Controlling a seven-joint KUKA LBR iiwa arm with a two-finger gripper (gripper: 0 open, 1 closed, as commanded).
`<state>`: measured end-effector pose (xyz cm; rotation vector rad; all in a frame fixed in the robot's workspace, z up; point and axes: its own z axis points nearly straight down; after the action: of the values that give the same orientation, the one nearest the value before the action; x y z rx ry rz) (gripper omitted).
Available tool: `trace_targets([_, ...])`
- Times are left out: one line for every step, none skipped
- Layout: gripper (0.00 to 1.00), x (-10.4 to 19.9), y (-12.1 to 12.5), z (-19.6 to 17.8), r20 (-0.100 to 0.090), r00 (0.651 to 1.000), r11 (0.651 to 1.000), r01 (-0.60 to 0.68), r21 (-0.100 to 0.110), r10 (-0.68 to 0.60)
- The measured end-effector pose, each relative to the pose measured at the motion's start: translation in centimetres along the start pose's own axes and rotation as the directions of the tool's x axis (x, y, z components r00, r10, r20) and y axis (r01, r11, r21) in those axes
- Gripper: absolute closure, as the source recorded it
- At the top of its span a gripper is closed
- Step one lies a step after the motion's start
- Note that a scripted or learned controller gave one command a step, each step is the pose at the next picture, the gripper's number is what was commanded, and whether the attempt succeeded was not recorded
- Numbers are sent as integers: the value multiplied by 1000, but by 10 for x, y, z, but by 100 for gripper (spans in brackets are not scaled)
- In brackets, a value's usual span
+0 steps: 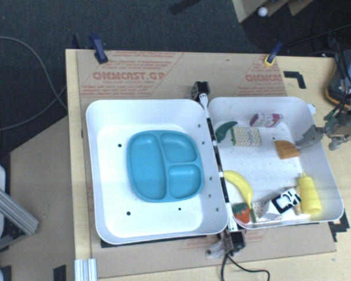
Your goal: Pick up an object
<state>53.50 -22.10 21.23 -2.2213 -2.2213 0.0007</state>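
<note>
The end effector (312, 136) sits at the right rim of the right bin (333, 183), its tip just beside an orange-brown block (287, 150). Whether it is apart or together I cannot tell, and nothing shows clamped in it.

The likeliest target is that block, on the bin floor near the right wall. Further in lie a patterned packet (247, 137), a green piece (225, 130) and a small pink box (265, 120). Toward the near edge are a banana (239, 185) and a yellow bottle (309, 195).

The block lies low and close to the wall, so a grasp may skid it away or catch the rim.

The left bin (105, 204) carries a blue divided plate (165, 165). Both bins rest on a counter (82, 215) covered with printed brown board, above dark carpet (23, 16).
</note>
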Motion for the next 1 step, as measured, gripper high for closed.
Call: trace_targets([0,46,-52,128,-1,1000,1000,1,0,-1])
